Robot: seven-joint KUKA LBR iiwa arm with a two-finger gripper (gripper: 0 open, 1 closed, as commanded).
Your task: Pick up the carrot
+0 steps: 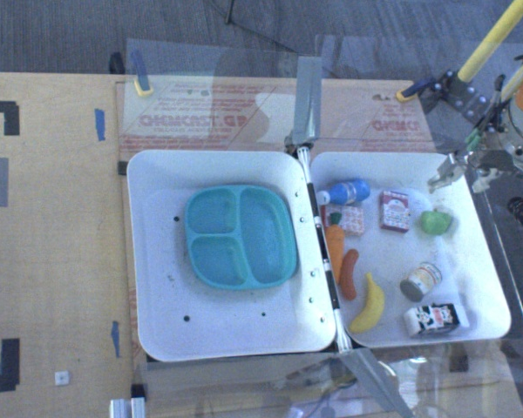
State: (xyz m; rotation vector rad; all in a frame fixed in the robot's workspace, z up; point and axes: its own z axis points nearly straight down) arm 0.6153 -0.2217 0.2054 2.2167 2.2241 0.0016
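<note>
Lying along the left wall of the right bin, mid-frame, the carrot is looking light, stiff and smooth-skinned, touching a red sausage; gripping across its thicker orange middle seems safest. Hovering at the upper right, the tool is giving no clear view, so open or closed I cannot tell.

Setting: robotics lab test cell, not a home or kitchen. Evidence: plywood bench marked with black tape corners and blue tape tabs at left of frame; two shallow white bins fixed side by side, centre; clear plastic sheeting along the upper edge; loose cable on grey carpet at top; toy food items and a teal divided plate.
</note>
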